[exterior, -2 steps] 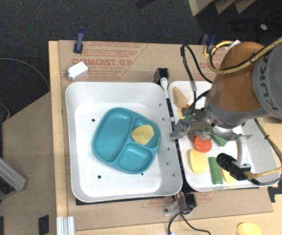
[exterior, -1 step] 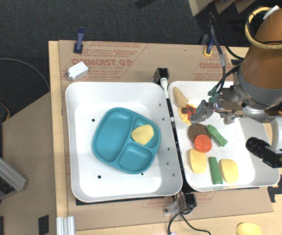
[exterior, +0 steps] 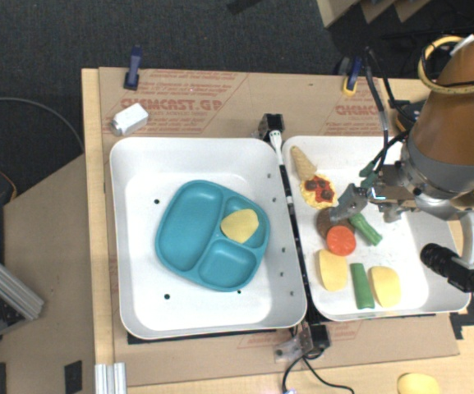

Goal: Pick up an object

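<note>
My fingers (exterior: 342,210) are hanging low in the right bin (exterior: 434,302), and I cannot tell whether they are open or closed. They are sitting just above a red tomato (exterior: 341,240), with a green stick (exterior: 366,230) touching them on the right. A pizza slice (exterior: 311,176) is lying behind, and two yellow pieces (exterior: 333,271) with a green bar (exterior: 361,286) between them are lying in front. The left bin (exterior: 138,294) is carrying a teal divided plate (exterior: 187,236) with a yellow piece (exterior: 240,226) in one compartment.
</note>
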Controlling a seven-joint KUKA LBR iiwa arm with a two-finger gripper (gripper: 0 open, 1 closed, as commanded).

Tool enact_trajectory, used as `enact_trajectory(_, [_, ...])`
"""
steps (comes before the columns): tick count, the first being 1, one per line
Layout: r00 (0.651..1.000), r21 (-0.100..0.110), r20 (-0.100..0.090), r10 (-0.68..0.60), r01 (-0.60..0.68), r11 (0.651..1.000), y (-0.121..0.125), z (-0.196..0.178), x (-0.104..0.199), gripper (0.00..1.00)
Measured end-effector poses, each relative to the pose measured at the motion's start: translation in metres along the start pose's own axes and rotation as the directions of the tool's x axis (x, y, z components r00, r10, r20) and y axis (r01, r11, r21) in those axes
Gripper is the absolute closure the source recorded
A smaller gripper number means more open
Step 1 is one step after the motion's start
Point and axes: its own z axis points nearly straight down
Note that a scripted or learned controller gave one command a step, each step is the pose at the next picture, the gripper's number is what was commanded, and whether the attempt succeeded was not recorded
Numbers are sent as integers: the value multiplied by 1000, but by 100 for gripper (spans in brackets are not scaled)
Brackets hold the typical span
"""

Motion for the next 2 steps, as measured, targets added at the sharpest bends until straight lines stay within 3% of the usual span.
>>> enact_trajectory(1, [1000,-7,2,0,0,1000,-10,-27,-48,0])
enact_trajectory(2, [1000,-21,2,-7,7,1000,21,-178,-6,0])
